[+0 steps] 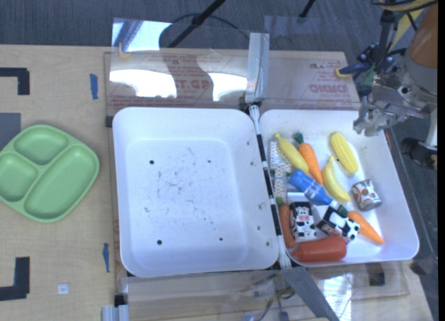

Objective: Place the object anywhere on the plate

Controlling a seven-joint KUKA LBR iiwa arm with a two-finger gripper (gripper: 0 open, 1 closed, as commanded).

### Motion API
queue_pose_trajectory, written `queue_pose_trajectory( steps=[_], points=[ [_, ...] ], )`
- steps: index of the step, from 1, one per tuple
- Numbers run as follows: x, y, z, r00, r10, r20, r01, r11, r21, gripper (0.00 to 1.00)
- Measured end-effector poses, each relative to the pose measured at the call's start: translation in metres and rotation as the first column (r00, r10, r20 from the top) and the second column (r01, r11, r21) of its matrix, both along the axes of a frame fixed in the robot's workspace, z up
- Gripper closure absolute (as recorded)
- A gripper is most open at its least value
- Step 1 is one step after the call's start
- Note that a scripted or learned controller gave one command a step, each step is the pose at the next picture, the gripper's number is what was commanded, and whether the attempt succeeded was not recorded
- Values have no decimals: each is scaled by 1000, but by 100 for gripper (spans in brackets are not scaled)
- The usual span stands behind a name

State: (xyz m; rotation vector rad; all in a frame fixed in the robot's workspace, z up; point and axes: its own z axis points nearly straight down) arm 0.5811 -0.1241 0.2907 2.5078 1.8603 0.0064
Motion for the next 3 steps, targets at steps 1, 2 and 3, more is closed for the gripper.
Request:
queue_pose_trajectory(
  steps=[1, 2, 3],
  points=[
    [-46, 16, -61, 968, 252, -17, -252, 968, 15, 100],
    [-45, 15, -51, 968, 250, -14, -250, 968, 14, 100],
    [-44, 14, -41, 969, 248, -12, -248, 969, 12, 100]
  ],
)
